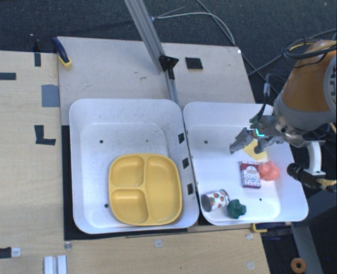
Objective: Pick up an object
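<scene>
Pincer point(249, 142) seen spread open, nothing gripped, poised over right shallow white plastic bin point(214, 116) | small yellow object point(254, 150) lies partly hidden beneath it | red-and-white printed packet point(250, 174) and pink soft lump point(268, 171) placed nearer that bin's front.

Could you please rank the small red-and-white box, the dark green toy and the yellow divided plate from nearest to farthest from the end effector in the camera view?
Measured from the end effector, over the right bin:
1. Small red-and-white box, just below it in the right bin.
2. Dark green toy, at the right bin's front edge.
3. Yellow divided plate, away in the left bin.
</scene>
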Robot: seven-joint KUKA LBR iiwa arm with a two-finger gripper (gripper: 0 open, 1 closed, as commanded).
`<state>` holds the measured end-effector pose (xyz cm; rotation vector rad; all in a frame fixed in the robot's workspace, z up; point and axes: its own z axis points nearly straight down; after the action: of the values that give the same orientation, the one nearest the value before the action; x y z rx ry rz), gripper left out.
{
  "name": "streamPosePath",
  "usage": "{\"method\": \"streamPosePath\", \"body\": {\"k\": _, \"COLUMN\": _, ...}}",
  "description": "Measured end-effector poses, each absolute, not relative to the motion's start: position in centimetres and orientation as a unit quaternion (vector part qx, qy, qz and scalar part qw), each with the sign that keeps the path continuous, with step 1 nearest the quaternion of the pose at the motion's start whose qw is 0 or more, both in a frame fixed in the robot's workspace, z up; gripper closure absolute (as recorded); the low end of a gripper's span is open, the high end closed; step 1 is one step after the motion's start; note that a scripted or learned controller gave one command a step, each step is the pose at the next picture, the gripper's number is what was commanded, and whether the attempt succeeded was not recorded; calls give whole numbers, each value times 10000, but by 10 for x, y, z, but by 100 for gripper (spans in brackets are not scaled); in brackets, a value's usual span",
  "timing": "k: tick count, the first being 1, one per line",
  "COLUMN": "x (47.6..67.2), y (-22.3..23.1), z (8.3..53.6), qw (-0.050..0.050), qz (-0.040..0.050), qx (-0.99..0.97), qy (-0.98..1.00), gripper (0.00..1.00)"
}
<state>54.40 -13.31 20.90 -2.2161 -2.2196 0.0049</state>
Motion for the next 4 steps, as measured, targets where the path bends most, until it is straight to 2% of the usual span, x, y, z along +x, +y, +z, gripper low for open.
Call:
{"method": "streamPosePath", "body": {"k": 1, "x": 545, "y": -133, "z": 211, "qw": 11, "qz": 5, "qx": -7064, "qy": -7078, "gripper": 0}}
{"method": "streamPosePath", "body": {"k": 2, "x": 551, "y": -131, "z": 165, "qw": 16, "qz": 17, "qx": -7066, "qy": -7076, "gripper": 0}}
{"method": "streamPosePath", "body": {"k": 4, "x": 549, "y": -123, "z": 86, "qw": -7, "qz": -1, "qx": -7067, "qy": -7076, "gripper": 0}}
